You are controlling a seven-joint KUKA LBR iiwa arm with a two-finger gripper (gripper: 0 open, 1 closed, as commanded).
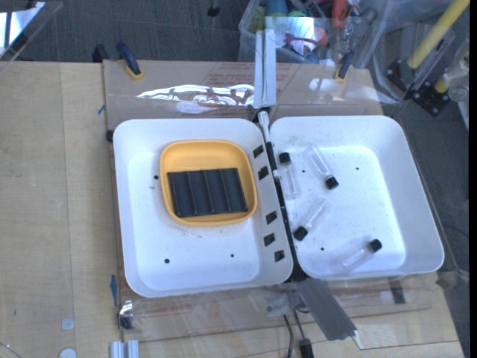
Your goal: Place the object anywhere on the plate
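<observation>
Nearest, four clear capped tubes (358, 253) are lying loose in the right bin (417, 200), well apart from the yellow plate (173, 162) sitting in the left bin (141, 237). I cannot tell whether my gripper is spread or pressed together.

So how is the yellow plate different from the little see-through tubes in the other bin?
The yellow plate is one big, solid-coloured dish in the left bin; the tubes are four small clear things scattered in the right bin. The plate carries a dark ribbed insert, while each tube has a black cap. The plate sits squarely; the tubes lie at different slants. Both rest flat on white bin floors.
</observation>
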